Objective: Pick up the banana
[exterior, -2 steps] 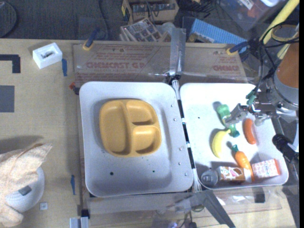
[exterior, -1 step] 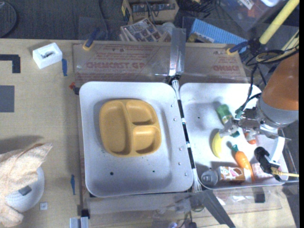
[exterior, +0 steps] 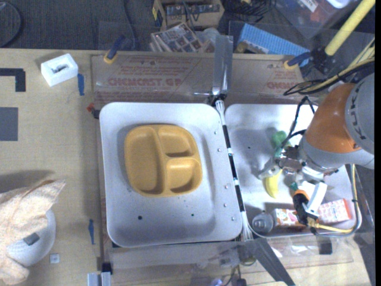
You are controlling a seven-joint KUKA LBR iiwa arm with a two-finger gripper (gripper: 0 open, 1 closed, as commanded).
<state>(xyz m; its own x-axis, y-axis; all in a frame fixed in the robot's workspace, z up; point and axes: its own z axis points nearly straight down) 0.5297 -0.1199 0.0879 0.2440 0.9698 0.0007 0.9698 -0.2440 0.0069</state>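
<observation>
The banana (exterior: 271,186) is small and yellow and lies in the right bin (exterior: 250,119), near its middle left. My gripper (exterior: 281,164) hangs just above and to the right of the banana's upper end, reaching in from the right under the orange band of the arm (exterior: 333,127). The gripper's body hides the banana's top tip, and I cannot make out whether it touches the fruit.
The left bin (exterior: 119,219) holds a yellow divided plate (exterior: 162,158). In the right bin a green object (exterior: 278,139) lies behind the gripper. A can (exterior: 261,223), a small carton (exterior: 287,217) and a red and white packet (exterior: 334,210) line the front wall.
</observation>
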